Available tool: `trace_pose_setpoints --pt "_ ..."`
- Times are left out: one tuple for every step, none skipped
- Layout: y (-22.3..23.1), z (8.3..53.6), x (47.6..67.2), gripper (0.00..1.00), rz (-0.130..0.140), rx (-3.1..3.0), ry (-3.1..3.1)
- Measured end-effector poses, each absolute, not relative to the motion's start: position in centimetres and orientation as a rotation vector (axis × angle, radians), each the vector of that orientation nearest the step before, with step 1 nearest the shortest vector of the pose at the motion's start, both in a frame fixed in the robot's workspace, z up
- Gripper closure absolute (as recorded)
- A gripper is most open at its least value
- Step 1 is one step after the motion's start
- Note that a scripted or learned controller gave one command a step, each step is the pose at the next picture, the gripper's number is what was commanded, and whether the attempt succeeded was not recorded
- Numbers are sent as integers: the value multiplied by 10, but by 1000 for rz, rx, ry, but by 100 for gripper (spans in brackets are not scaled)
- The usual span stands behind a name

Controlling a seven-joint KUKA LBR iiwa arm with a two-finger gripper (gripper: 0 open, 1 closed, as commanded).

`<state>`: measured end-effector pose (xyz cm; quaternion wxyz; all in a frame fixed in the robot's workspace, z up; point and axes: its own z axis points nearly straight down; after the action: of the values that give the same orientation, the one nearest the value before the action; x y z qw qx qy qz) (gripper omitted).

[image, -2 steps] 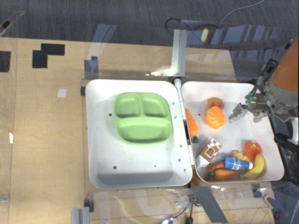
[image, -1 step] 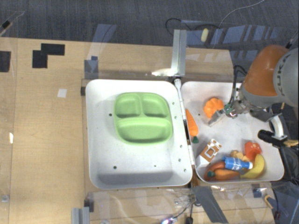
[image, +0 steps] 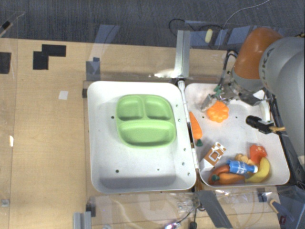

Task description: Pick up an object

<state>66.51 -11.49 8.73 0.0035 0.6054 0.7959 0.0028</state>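
blue-labelled bottle (image: pixel 241 167), writing unreadable, green tray (image: pixel 145 119)

A green sectioned plate (image: pixel 145 119) lies in the left bin (image: pixel 102 175) — centred.

Green divided tray (image: pixel 145 119): smooth matt plastic. Two white bins (image: pixel 102 175): smooth, faintly glossy plastic. Bench top (image: pixel 43 142): pale wood-look surface, matt. Divider post (image: pixel 183 51): brushed metal. Orange toy (image: pixel 218 111): matt plastic.
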Motion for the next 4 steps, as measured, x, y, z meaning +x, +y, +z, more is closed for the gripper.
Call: trace_pose_setpoints --pt "-151 158 651 0 5 1948 2459" --pt "-120 88 630 0 8 1675 2647" --pt "-131 182 605 0 4 1542 2730" --pt "-125 220 612 0 3 1725 2622"
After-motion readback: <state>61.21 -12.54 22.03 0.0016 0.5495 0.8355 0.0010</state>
